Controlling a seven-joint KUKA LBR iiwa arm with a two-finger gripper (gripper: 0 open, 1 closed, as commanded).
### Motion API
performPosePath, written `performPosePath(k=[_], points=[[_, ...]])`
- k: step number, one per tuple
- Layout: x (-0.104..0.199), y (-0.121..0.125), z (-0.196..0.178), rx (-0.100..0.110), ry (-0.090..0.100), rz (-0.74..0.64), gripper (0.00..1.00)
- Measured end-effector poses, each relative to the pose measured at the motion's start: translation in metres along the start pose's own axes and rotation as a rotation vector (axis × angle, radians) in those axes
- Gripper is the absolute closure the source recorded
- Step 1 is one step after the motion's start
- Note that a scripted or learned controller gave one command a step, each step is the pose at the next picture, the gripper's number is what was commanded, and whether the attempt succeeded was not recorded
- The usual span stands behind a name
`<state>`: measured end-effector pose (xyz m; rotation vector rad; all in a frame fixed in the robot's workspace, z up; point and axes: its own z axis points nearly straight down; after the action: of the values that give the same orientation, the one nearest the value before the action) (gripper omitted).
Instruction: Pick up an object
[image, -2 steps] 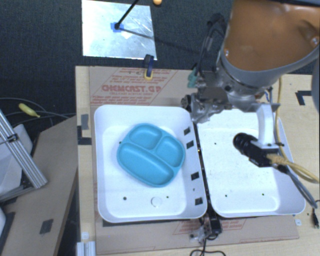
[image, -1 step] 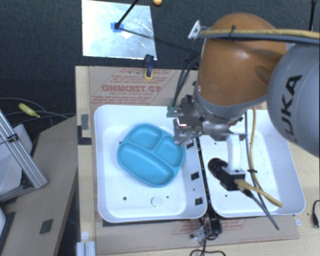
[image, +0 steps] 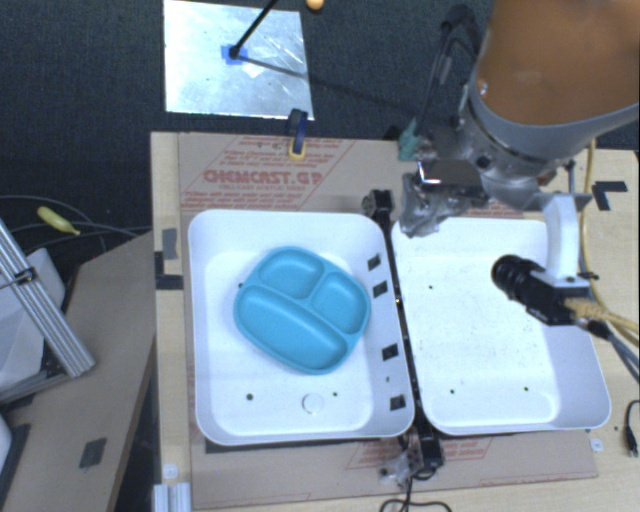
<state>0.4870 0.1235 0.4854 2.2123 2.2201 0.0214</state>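
We are looking down on the worktop (image: 270, 165) with its two white bins, and nearest to us lies the left bin (image: 215, 400), which holds the one thing worth picking: a blue divided plate (image: 300, 308), lying flat on the bin floor, to the left of the end effector (image: 425, 212) and nearer to us than it, across the divider between the bins. We are judging it to be light, stiff moulded plastic, smooth and probably a little slippery, not fragile. Its broad, shallow shape is giving two fingers little to close on from above; we are thinking the best hold is on the raised outer rim or on one of the ridges between its three compartments, pinched across the thin wall. A grasp on the flat of a compartment would likely slide off.

The right bin (image: 575, 405) lies just below and to the right of the end effector.

Farther back, the end effector is hanging at the far edge of the bins, above the top left corner of the right bin, well apart from the plate. It is dark and cluttered there, and we cannot tell whether it is apart or together; nothing is showing in its grasp.
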Motion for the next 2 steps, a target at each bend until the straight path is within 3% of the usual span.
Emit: performPosePath(k=[1,2], points=[[0.088,-0.002,0.036,0.016,-0.002,-0.008,1.0],[0.103,0.012,0.068,0.016,-0.005,-0.002,1.0]])
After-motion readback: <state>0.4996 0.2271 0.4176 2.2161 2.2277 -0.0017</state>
